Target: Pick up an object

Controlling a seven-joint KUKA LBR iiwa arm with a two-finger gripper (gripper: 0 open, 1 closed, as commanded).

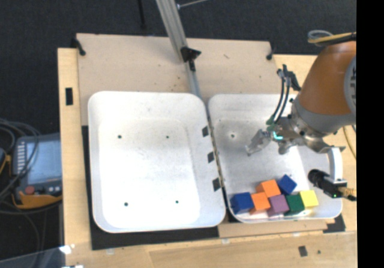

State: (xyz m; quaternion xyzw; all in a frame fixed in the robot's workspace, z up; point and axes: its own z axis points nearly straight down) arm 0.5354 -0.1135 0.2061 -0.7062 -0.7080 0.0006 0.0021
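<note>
Several coloured blocks lie packed along the front edge of the right bin (240,111): a blue block (242,201), two orange blocks (260,201), a purple block (278,203), a green block (294,202), a yellow block (309,199) and a second blue block (287,184). My gripper (270,142) hangs over the middle of the right bin, behind the blocks and apart from them. Its fingers (257,142) stand open with nothing between them.
The left bin (150,159) lies beside the right one, with a shared divider edge (211,153) between them. A slanted metal rail (171,15) rises at the back. A pendant with cables (36,168) sits off the bench at left.
</note>
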